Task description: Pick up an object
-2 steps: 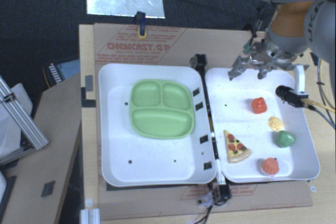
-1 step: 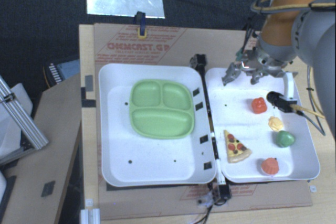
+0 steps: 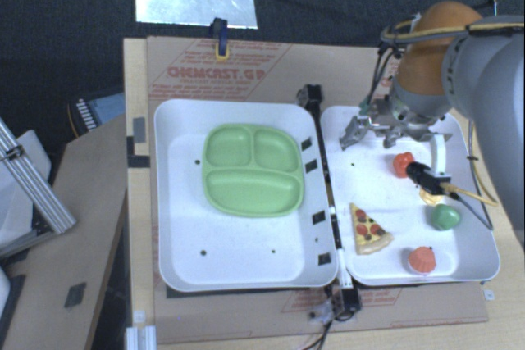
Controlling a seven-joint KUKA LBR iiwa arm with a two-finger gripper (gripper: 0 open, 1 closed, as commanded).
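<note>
Camera view shows the bench from above at a slant. Closest to me in the right bin [image 3: 390,191] lies an orange-red toy fruit [image 3: 422,260], near the front wall. Just left of it is a toy pizza slice [image 3: 371,230], flat, point towards the back. A little further in sits a green ball [image 3: 446,217] towards the outer side. The pieces lie apart from one another, which I take to be on purpose, so that a claw can come down on one without knocking its neighbour. Further back a small red piece [image 3: 401,164] rests on the bin floor. Beyond it, over the far end of the same bin, hangs the gripper [image 3: 376,135], low and tilted, on the grey arm reaching in from the right. Nothing is caught in it that I can see, and whether the claw is wide or narrow I cannot tell from here. The red piece is the nearest thing to it and looks the likeliest pick, though the claw stands to its left and behind it, not over it. In the left bin [image 3: 189,242] a green divided plate [image 3: 250,170] lies flat in the middle with nothing in it, probably waiting as a place to set things. At the far edge a yellow clamp [image 3: 221,45] pins the printed cardboard [image 3: 217,71] under the bins so nothing slides.
</note>
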